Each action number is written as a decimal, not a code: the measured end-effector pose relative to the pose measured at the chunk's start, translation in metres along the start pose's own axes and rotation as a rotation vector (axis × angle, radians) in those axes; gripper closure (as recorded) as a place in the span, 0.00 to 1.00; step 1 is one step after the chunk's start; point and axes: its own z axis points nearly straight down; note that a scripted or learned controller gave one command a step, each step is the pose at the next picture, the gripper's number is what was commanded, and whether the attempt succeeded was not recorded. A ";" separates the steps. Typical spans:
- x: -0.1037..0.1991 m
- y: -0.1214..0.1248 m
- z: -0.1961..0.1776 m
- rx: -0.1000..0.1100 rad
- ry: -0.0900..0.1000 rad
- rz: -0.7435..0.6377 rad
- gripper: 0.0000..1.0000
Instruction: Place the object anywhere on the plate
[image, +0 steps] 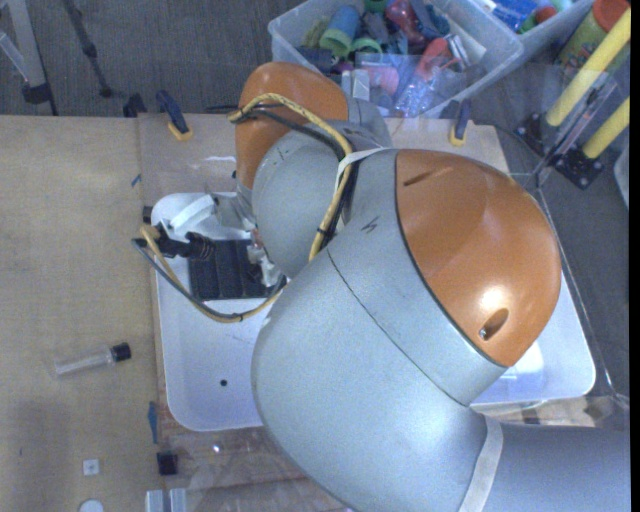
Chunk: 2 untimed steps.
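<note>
My large grey and orange arm covers most of both bins. Its wrist reaches down into the far end of the left white bin, where the black gripper body sits low, wrapped by a yellow-black cable. Just beyond the gripper, a white rounded shape shows at the bin's far left corner; it may be the plate's rim, but I cannot tell. The object is hidden under the arm.
A tiny dark speck lies on the left bin's floor. The right bin's corner peeks out past the arm. A clear vial lies on the bench at the left. A tub of toys and yellow tubes stand behind.
</note>
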 end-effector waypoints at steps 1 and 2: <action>-0.009 -0.005 0.003 0.001 -0.005 -0.607 1.00; -0.075 -0.025 -0.065 0.003 -0.007 -0.925 1.00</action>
